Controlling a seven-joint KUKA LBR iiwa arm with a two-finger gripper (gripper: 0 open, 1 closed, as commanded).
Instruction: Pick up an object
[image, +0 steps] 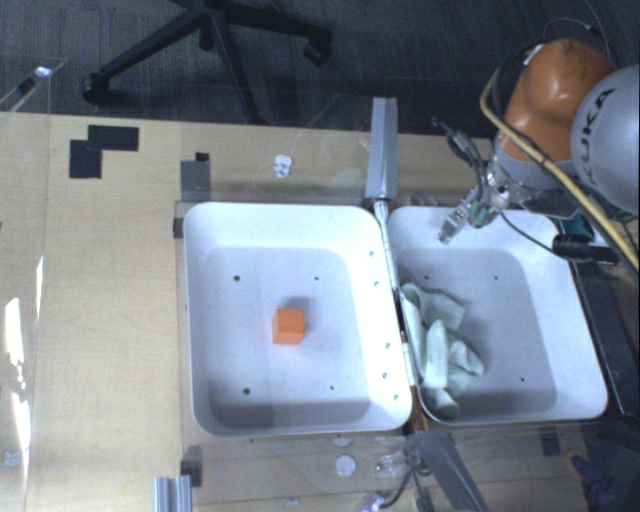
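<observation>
**Gripper above the right bin's far rim**

The gripper (452, 228) hangs over the far edge of the right bin (560, 300) with nothing between its fingers; how wide they stand I cannot tell. A white cloth (440, 340) lies crumpled against that bin's left wall. An orange cube (289, 326) sits alone mid-floor in the left bin (215, 300), well apart from the gripper.

Pale wooden bench (100, 300), carrying two shallow white bins side by side. Left bin (200, 300) and right bin (575, 330) meeting along a grey metal divider bar (381, 150) that runs back from their shared edge. Left of that bar, toward the bench's far left corner, black tape patches (100, 150). Nearer the bar, a small white scrap (283, 166) on the wood.
</observation>
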